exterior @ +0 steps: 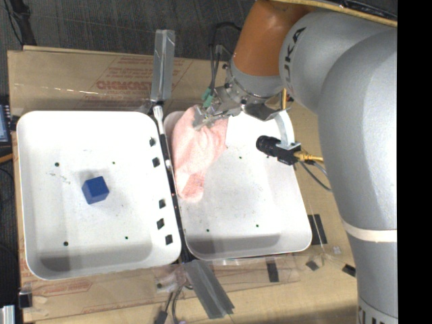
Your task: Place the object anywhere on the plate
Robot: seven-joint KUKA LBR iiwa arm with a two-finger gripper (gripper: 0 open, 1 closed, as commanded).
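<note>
One crumpled pink cloth (pixel 194 155) hanging from the gripper (pixel 210 113), its top edge pinched between the closed fingers, the rest trailing below over the right white bin (pixel 270 228), small blue cube (pixel 95 189) well off in the left white bin (pixel 40 181).

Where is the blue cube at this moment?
The blue cube lies in the left bin, near its middle, apart from the pink cloth in the right bin.

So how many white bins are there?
2. The left white bin holds a blue cube. The right white bin holds a pink cloth, with the gripper at its top end.
</note>
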